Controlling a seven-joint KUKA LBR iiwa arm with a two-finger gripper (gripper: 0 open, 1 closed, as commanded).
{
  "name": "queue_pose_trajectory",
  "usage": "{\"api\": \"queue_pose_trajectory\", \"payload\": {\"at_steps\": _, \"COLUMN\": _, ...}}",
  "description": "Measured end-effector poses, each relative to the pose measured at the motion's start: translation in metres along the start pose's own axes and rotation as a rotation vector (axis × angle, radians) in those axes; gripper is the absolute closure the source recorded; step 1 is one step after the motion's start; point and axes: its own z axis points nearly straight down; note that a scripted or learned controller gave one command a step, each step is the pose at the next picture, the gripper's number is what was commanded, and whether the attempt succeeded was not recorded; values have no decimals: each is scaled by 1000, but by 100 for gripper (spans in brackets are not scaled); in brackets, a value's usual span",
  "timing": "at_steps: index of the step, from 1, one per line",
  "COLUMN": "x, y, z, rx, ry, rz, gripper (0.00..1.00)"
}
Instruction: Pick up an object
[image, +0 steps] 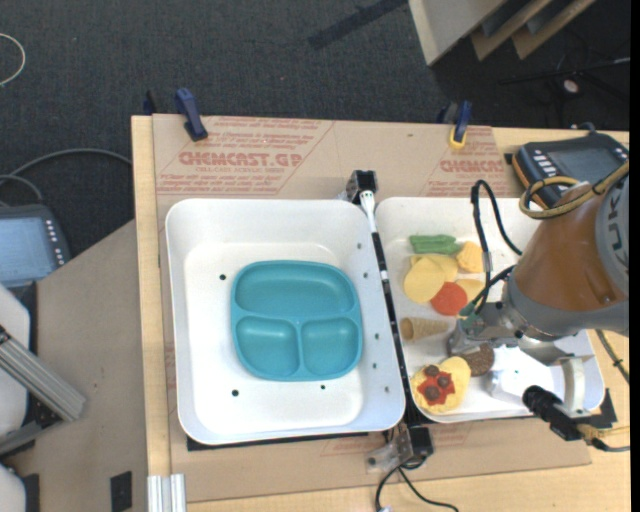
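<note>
The camera view is looking down at a slant on a worktop (300, 160) carrying two shallow white bins side by side. The arm (575, 265), grey with an orange band above the wrist, is reaching in from the right and hanging over the right bin (400, 215), with the claw (478, 340) pointing down toward the bin floor. Whether the claw is wide or narrow cannot be told, since the wrist is blocking most of it.

Several toy foods are lying in the right bin around the claw. Just below the claw and slightly to its left, a yellow piece topped with red and dark bits (440, 385) is sitting close to the bin's front edge. A small brown piece (478, 360) is lying right under the claw, apparently touching it. To the claw's left, an ice cream cone (425, 327) is lying on its side. Up and to the left of the claw, a red piece (449, 297) is resting against a pale yellow piece (425, 277). Farther up, a green piece (433, 243) is lying beside an orange-yellow piece (469, 258).

Well to the claw's left, the left bin (190, 300) is holding a teal divided plate (296, 318) with three compartments.
</note>
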Motion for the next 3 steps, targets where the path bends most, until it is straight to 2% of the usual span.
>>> {"api": "queue_pose_trajectory", "payload": {"at_steps": 2, "x": 161, "y": 1, "z": -157, "rx": -6, "ry": 3, "rz": -10, "gripper": 100}}
{"api": "queue_pose_trajectory", "payload": {"at_steps": 3, "x": 157, "y": 1, "z": -163, "rx": 1, "ry": 1, "rz": -4, "gripper": 100}}
